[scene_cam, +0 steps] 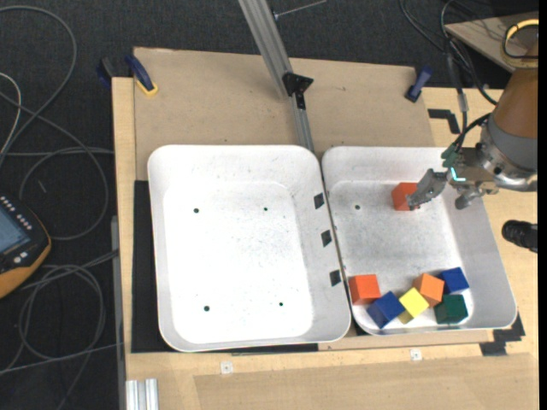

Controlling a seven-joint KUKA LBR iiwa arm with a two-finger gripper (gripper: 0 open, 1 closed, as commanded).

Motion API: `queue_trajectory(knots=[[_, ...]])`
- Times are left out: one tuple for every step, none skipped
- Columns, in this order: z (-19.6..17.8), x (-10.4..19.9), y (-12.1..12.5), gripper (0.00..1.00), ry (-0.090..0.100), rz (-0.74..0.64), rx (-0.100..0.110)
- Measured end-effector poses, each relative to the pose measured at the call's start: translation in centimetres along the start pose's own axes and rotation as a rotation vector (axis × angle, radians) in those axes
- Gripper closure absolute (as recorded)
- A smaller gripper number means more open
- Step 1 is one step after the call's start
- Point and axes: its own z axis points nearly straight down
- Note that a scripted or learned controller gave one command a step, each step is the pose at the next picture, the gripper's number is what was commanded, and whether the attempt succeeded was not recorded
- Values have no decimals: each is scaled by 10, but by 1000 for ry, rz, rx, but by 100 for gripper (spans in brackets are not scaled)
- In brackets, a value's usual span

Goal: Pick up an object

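Dark carpet with loose cables all round, and on it a wooden bench point(214, 84) bearing two white bins side by side. Left bin point(171, 171) just beside the right bin point(484, 254), rims touching along the middle. Inside the right bin, at its near edge, six blocks huddled close: orange block point(365, 287) leftmost, then dark blue block point(385, 308), yellow block point(414, 302), a second orange cube point(432, 287), blue cube point(455, 279) and green block point(451, 309) toward the bin's near right corner. Well apart from that cluster, in the far half of the right bin, a lone red block point(402, 196). No readable writing anywhere. Reaching in over the right bin's far right rim, grey gripper point(438, 190), fingers spread apart with nothing between them; left finger point(424, 191) touching or overlapping the red block's right side, cannot tell which.
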Motion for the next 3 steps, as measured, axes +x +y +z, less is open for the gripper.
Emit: queue_trajectory(knots=[[-2,0,0,0,-1,0,-4],[46,5,8,0,0,0,1],[105,10,-1,0,1,1,3]])
